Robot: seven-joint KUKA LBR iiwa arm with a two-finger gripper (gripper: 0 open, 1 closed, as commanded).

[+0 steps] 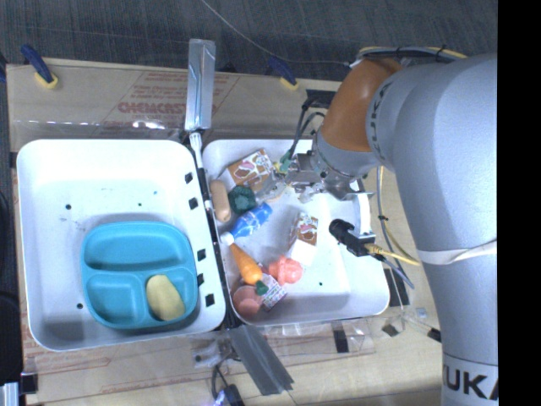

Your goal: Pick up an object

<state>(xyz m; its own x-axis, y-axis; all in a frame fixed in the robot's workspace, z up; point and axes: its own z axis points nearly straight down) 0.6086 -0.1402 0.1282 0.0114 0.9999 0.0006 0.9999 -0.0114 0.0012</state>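
Claw (297,176), grip state unclear, hovers just right of the snack packet (252,169)

Blue sectioned tray (135,260) in the left white bin (51,184), yellow potato-like lump (166,298) in its lower right compartment. Blue clamps (38,64) on the worktop's (101,91) far edge. Thin cable (211,11) across dark floor (101,7) beyond.
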